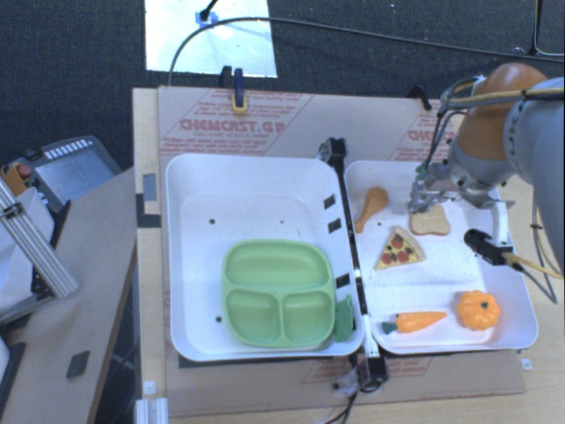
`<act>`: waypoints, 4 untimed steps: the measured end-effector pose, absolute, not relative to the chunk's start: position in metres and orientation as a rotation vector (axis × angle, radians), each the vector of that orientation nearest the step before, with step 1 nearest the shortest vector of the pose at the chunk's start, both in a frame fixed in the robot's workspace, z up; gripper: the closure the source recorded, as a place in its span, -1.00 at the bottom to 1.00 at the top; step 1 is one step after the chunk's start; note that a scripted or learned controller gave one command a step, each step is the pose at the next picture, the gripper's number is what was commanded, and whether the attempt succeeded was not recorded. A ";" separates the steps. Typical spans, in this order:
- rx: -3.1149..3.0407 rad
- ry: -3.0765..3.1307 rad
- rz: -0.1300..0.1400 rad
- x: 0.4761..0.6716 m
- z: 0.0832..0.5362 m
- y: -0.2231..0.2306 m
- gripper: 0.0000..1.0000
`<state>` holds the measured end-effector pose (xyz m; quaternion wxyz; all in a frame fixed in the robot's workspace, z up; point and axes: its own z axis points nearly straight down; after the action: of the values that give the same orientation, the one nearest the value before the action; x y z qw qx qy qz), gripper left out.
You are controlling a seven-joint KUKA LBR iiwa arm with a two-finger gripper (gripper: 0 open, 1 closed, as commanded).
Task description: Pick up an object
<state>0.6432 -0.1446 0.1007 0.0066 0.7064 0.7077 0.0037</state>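
The arm point(521, 122) reaches in from the right side of the surface point(150, 263), with its hand point(427, 197) lowered into the far part of the right bin point(530, 325), directly over the bread slice point(430, 223). Whether the hand is open or closed cannot be told; no object is seen gripped. The bread lies near the bin's far edge. A drumstick point(371, 207) lies toward the bin's far left corner, a pizza slice point(400, 249) at mid-bin, a carrot point(415, 321) along the near edge, and a pumpkin point(478, 310) by the near right corner. The left bin point(190, 184) holds a green divided plate point(277, 292) near its near right corner, with a green item point(343, 321) touching the plate's right edge.
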 end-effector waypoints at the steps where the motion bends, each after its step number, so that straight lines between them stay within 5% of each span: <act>1: 2.220 2.219 0.003 0.636 0.148 -0.149 1.00; 3: 2.214 2.223 0.004 0.640 0.248 -0.156 1.00; 4: 2.215 2.228 0.000 0.623 0.238 -0.108 1.00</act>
<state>0.6227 -0.1083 0.2384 0.0000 0.7050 0.7093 0.0001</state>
